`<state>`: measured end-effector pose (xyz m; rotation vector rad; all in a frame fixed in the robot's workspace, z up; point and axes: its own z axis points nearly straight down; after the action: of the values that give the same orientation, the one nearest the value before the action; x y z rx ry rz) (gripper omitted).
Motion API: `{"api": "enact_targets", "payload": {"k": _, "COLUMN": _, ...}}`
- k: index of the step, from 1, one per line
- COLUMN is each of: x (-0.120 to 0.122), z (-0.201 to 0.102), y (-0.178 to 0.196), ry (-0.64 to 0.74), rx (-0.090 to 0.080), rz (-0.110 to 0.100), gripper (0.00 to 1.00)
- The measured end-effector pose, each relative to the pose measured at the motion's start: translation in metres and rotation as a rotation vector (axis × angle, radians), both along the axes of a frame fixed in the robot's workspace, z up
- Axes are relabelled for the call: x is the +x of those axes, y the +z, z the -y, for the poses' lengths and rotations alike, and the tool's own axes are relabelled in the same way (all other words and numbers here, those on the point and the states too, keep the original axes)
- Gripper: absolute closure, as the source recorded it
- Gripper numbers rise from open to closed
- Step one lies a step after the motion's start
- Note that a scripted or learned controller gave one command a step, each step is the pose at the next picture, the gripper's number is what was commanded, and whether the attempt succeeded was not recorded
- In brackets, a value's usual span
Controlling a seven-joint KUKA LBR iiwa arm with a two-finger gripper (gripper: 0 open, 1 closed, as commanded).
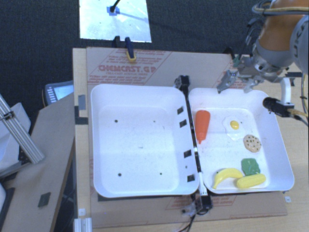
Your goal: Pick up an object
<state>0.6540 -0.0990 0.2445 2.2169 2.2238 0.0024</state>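
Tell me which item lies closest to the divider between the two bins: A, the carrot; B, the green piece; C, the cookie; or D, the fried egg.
A: the carrot lies along the left side of the right bin, right next to the divider, while the fried egg, the cookie and the green piece sit farther right.

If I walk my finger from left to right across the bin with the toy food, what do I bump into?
Carrot → banana → egg → cookie. The green piece and the yellow corn overlap the banana and cookie sideways, so I left them out.
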Motion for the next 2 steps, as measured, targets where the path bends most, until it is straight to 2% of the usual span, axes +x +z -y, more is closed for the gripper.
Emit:
{"api": "enact_targets", "payload": {"k": 1, "x": -0.009, "z": -0.083, "y": 0.104, "ry": 0.01, "rx": 0.003, "rz": 0.012, "gripper": 0.0}}
{"api": "enact_targets", "payload": {"k": 2, "x": -0.044, "z": -0.156, "y": 0.244, "ry": 0.01, "rx": 0.005, "rz": 0.018, "gripper": 0.0}}
